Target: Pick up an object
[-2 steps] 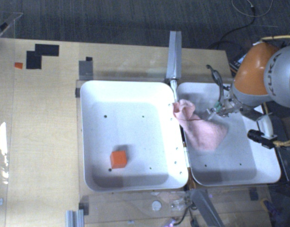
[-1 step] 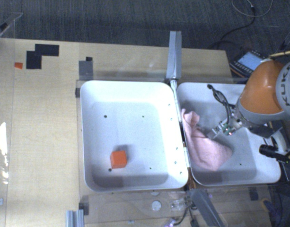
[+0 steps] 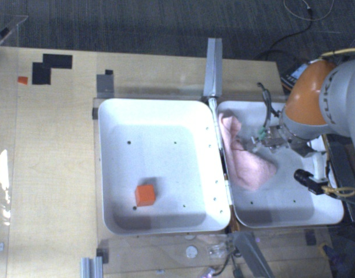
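A crumpled pink cloth (image 3: 245, 160) lies in the right bin (image 3: 281, 204), against its left wall. My gripper (image 3: 255, 139) reaches in from the right, low over the cloth's upper right edge, under the grey arm with the orange band (image 3: 307, 94). A small orange cube (image 3: 145, 195) sits in the left bin (image 3: 160, 120), near its front left area, far from the gripper.
A metal divider post (image 3: 213, 68) stands behind the seam between the bins. Black markers (image 3: 48, 67) and a small orange tag (image 3: 22, 80) lie on the wooden bench at the far left. Cables hang at the right bin's edge (image 3: 316, 184).
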`<action>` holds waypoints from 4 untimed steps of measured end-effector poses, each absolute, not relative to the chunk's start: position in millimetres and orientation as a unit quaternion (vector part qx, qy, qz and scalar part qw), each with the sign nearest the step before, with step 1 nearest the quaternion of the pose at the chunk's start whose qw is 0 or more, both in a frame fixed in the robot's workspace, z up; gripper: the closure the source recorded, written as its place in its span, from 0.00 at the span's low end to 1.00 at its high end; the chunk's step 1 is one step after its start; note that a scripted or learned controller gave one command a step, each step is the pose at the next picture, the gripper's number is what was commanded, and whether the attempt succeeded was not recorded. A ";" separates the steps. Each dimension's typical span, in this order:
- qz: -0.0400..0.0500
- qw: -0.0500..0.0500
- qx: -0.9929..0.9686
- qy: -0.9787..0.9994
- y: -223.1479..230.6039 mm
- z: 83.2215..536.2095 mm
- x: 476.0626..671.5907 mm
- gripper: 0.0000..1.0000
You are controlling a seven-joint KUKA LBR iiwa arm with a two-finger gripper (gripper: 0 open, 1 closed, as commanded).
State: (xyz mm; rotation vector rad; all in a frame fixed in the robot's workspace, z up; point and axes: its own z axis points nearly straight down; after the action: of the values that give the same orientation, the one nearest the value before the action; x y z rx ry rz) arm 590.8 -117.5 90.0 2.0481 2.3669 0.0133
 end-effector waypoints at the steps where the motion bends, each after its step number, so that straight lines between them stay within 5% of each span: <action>1: 0.004 0.008 0.593 0.805 -123.2 90.9 522.1 0.00; 2: 0.002 0.005 0.513 0.858 -159.3 123.6 628.6 0.00; 4: 0.001 0.003 0.455 0.890 -124.7 116.1 488.9 0.00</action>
State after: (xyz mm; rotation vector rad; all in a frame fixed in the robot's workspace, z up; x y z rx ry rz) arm 488.9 -124.7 116.1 1.4267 2.7914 0.0039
